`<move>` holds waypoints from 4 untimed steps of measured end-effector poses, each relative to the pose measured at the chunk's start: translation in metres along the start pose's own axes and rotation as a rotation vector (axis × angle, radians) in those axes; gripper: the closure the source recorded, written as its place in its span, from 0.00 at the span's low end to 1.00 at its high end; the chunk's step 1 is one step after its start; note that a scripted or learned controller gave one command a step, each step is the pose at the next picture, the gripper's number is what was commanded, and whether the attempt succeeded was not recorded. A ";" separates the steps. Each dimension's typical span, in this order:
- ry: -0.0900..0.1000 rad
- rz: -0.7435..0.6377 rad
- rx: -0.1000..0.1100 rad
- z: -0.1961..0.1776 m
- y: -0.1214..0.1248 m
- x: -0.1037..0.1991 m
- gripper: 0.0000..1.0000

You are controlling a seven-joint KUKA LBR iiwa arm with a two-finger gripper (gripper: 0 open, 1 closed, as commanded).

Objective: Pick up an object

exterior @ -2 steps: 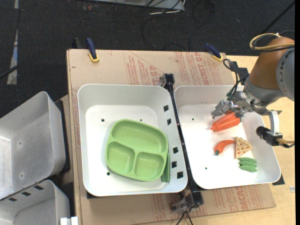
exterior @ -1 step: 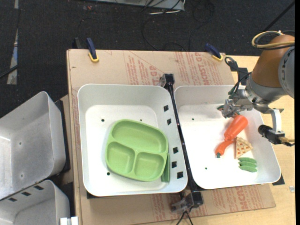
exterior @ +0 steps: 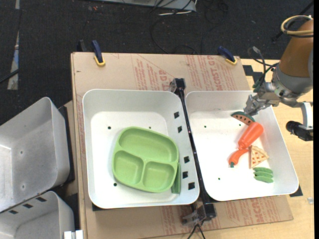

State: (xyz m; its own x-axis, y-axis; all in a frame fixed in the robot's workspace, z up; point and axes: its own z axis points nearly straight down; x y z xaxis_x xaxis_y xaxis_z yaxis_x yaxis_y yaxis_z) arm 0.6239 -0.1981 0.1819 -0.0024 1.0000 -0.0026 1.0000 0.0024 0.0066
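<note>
In the right bin [exterior: 219, 183] lie an orange toy carrot [exterior: 246, 141], a pizza slice [exterior: 257, 156], a green pea pod [exterior: 263, 174] and a watermelon slice [exterior: 242, 118]. My gripper [exterior: 252, 107] hangs over the bin's far right part, just above and right of the watermelon slice. Its tips are close to that slice, but I cannot tell whether they touch it.
The left bin [exterior: 99, 108] holds a green divided plate [exterior: 144, 159]. A black clamp strip [exterior: 187, 133] runs between the two bins. More white bins [exterior: 27, 148] stand off the bench at the left. Cables lie on the dark floor beyond.
</note>
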 end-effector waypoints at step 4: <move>0.005 -0.007 0.007 -0.094 0.017 0.122 1.00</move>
State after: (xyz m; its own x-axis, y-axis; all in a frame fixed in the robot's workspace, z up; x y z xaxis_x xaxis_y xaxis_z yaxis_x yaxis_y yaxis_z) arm 0.6396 -0.0756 0.2761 -0.0090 1.0000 0.0021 1.0000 0.0090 -0.0005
